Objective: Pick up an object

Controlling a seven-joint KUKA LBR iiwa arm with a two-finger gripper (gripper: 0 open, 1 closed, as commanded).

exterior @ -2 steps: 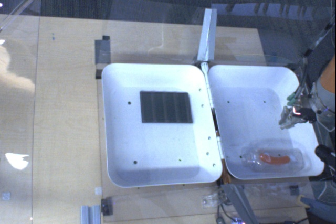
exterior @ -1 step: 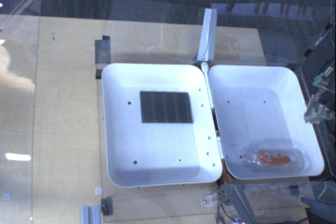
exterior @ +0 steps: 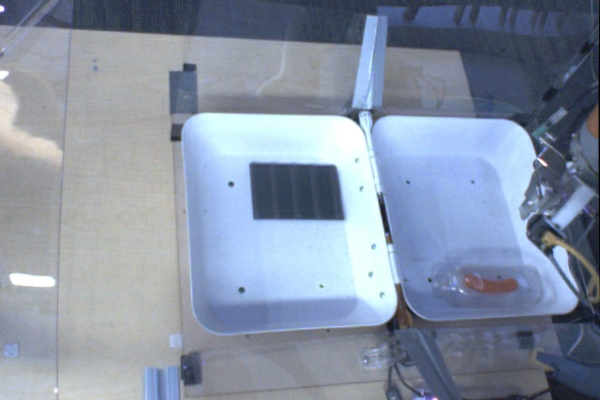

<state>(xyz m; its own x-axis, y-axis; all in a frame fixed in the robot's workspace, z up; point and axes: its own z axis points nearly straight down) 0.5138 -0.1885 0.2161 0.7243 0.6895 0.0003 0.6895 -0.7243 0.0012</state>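
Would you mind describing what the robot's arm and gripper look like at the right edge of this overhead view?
The gripper end is a cluster of grey and silvery metal parts with a whitish block. Black cables run down to it from the upper right, and a yellowish cable loops beneath it. A small patch of the arm's orange band shows at the frame edge above. Finer detail is too small to tell.

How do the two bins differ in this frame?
The left bin holds a dark ridged rectangle lying flat near its middle; the right bin holds a clear bottle with something orange inside, lying on its side near the front edge. The arm sits at the right bin's right edge, away from the left bin. Both are shallow, white and round-cornered, side by side.
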